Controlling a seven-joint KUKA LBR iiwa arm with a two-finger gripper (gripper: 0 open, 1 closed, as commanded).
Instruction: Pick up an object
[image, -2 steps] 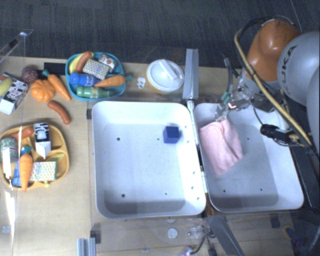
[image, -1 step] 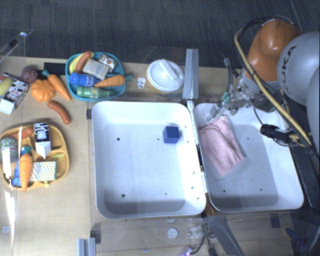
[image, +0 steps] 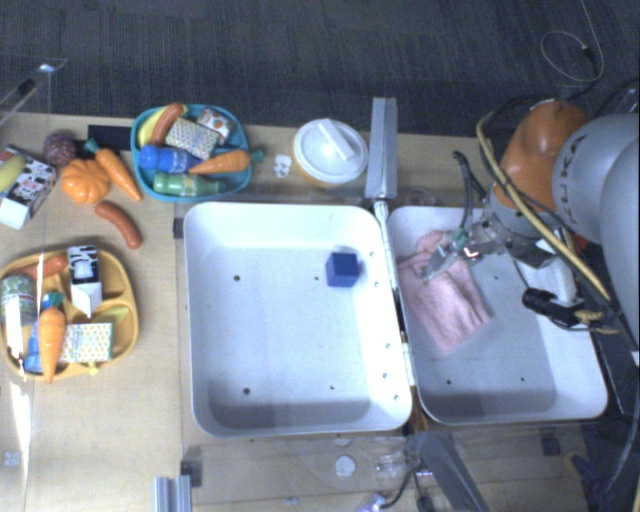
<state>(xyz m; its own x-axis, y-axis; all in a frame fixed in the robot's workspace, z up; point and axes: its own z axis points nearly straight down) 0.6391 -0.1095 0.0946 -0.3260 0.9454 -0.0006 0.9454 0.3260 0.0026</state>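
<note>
A small blue cube (image: 343, 268) lies in the left bin (image: 230, 330), near its upper right. A crumpled pink cloth (image: 447, 300) lies in the right bin (image: 520, 380), against its left wall. My gripper (image: 450, 255) reaches in from the right and is down at the cloth's upper edge, touching or just above it. The arm, with its orange band (image: 535, 145), stands over the right bin's upper right corner.
A blue bowl of toy food (image: 190, 150) and a white lidded cup (image: 330, 152) sit behind the left bin. A yellow plate of toy food (image: 65, 310) and loose toy vegetables (image: 100, 185) lie to the left. A metal divider (image: 380, 150) stands between the bins.
</note>
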